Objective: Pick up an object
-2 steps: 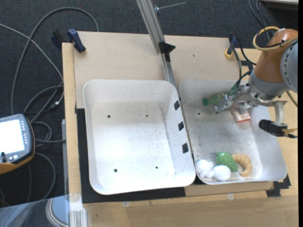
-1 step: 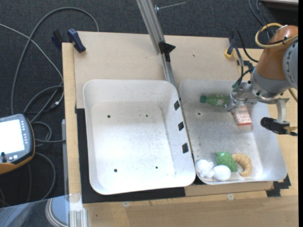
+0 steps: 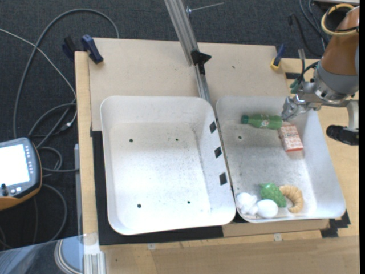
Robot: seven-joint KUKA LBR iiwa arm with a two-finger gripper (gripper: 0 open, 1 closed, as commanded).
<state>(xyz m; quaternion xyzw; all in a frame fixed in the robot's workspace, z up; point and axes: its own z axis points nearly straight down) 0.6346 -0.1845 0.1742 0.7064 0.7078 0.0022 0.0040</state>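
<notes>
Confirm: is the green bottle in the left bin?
No, the green bottle lies in the right bin, near its far edge.

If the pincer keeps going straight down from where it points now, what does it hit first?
Most likely the green bottle's right end, or the red-and-white box just beside it; the pincer hangs over both, and depth is unclear.

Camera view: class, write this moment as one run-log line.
arm: over right bin | gripper: at green bottle, far end | red box: beside bottle | grasp: unconfirmed
</notes>
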